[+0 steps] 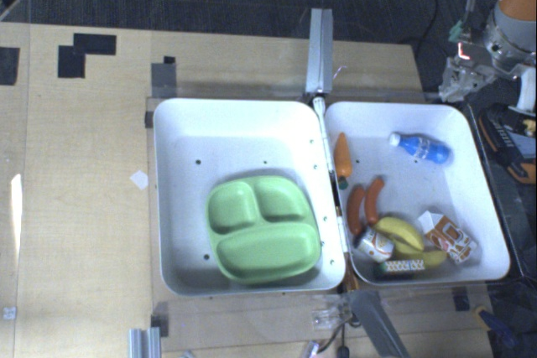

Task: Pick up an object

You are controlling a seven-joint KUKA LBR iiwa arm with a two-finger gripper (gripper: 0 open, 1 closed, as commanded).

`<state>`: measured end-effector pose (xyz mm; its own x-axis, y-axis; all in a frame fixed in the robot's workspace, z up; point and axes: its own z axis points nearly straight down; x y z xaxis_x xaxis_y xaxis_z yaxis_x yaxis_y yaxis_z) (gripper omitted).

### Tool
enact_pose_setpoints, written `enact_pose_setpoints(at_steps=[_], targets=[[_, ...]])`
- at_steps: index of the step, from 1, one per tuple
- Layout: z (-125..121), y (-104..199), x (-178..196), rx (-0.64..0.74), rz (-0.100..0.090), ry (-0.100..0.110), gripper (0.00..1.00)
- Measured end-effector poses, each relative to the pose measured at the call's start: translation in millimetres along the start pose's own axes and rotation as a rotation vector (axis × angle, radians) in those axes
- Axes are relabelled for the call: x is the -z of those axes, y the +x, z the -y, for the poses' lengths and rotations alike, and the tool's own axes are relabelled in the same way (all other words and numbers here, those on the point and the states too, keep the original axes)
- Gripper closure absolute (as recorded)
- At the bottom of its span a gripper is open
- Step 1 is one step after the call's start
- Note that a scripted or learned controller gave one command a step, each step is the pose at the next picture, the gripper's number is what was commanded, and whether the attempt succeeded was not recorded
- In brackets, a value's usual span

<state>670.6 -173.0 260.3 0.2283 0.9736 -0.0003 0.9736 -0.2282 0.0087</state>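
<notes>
Pale wood covers the bench (75,205), which bears two shallow white bins side by side, with dark carpet and a loose cable beyond its far edge. All the loose objects sit in the right bin (470,189). A blue bottle (422,148) with a white cap lies on its side near the far wall, well apart from the rest. An orange carrot (342,157) lies along the inner wall next to the divider, and just below it two reddish sausages (364,203) lie side by side. At the near end things crowd together — a yellow banana (403,236) touches a small can (375,246), a dark flat packet (403,267) lies under the banana's near edge, and a white-and-brown carton (449,237) sits just beside the banana toward the outer wall.

The left bin (176,180) holds a green divided plate (263,225), three compartments up, resting toward the near side.

The gripper (464,84) hangs outside the right bin's far corner, above the bench edge and clear of every object — whether its fingers are spread or closed I cannot tell. Nothing lies between it and the bottle except the bin wall.
</notes>
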Motion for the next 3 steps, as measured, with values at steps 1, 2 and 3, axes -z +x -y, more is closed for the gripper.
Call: enact_pose_setpoints(at_steps=[1,2,3], targets=[[-3.7,-16.6,-2.4,-0.250,0.000,0.001,1.00],[-3.7,-17.7,-7.2,-0.522,0.001,0.003,1.00],[57.7,-18.5,31.8,-0.627,0.000,0.005,1.00]])
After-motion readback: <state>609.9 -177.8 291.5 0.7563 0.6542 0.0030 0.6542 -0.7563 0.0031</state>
